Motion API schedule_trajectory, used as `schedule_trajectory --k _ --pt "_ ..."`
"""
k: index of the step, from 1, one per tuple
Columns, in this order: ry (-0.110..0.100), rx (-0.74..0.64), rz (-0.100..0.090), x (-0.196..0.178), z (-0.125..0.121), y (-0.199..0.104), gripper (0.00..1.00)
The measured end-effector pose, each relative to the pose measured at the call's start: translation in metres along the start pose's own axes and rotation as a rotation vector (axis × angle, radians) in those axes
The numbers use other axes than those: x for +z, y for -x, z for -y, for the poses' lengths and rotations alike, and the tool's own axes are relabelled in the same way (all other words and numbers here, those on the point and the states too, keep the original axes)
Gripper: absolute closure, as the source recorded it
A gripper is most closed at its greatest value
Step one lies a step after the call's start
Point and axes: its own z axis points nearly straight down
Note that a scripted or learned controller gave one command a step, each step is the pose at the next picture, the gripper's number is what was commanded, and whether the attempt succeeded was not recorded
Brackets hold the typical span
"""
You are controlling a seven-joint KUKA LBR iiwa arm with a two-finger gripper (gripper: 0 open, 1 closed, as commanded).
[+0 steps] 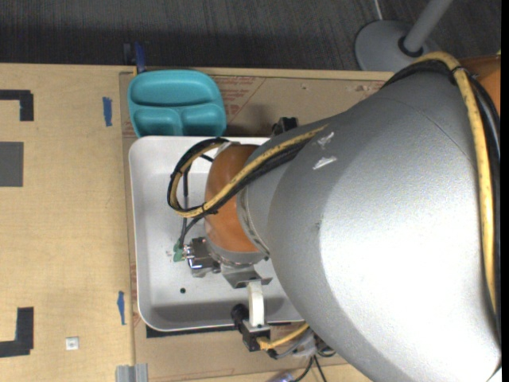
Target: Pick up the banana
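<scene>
My grey arm (374, 213) reaches in from the right and covers most of the white bin (151, 213). Its orange band (227, 205) sits over the bin's middle, pointing down into it. Below the band, the gripper's mount (203, 259) hangs just above the bin floor, near the front half. The arm hides whatever lies under it. A black and yellow cable (179, 189) loops from the wrist over the bin's left part.
A teal moulded tray (176, 103) stands just behind the bin's back rim. The brown bench (64, 213) with blue tape marks stretches to the left. A grey round stand base (386, 44) sits on the dark floor at the back right.
</scene>
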Motion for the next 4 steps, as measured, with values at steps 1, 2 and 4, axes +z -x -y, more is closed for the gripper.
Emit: schedule_trajectory --k 1,2,4 --pt "0.001 -0.001 0.0 -0.01 0.0 0.0 1.0" --pt "-0.001 0.188 0.002 0.0 0.0 -0.007 1.0" --pt "-0.004 0.65 0.003 0.002 0.0 -0.01 0.0"
